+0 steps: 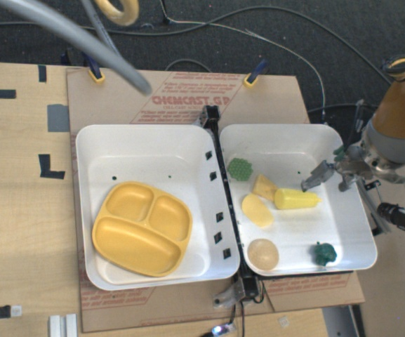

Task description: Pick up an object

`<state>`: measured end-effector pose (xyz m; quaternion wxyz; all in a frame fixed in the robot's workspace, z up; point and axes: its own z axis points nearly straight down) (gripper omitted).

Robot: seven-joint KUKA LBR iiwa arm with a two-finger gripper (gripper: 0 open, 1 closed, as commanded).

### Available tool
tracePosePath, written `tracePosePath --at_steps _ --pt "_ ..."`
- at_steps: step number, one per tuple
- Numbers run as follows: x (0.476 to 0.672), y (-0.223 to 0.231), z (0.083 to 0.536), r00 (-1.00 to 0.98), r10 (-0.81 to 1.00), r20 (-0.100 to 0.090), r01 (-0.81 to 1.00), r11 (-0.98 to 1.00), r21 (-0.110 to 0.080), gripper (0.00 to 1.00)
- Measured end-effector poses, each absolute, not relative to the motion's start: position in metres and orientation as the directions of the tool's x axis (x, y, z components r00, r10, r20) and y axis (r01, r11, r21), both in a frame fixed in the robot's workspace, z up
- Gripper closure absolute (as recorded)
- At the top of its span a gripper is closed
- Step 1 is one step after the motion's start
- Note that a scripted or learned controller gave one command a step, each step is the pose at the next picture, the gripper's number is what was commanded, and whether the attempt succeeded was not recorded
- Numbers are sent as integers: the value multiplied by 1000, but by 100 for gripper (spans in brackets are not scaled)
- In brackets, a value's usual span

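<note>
The claw (321, 175) hangs over the right bin (297, 133), at three o'clock of the view; how far open it is I cannot tell, and nothing shows in its hold. Just below its tip lies the yellow cylinder-shaped toy (297, 200), touching a pale yellow wedge (263, 186) at its nine o'clock. The toy looks light, smooth plastic, likely slippery and prone to roll; taking it across its short width at mid-length seems safest. A yellow divided plate (142, 228) sits in the left bin (93, 146).
</note>
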<state>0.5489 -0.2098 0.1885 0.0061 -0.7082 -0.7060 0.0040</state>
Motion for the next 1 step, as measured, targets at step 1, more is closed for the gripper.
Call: tracePosePath --at_steps 1 --pt "552 -209 195 -1 1000 0 1000 1 -2 0"
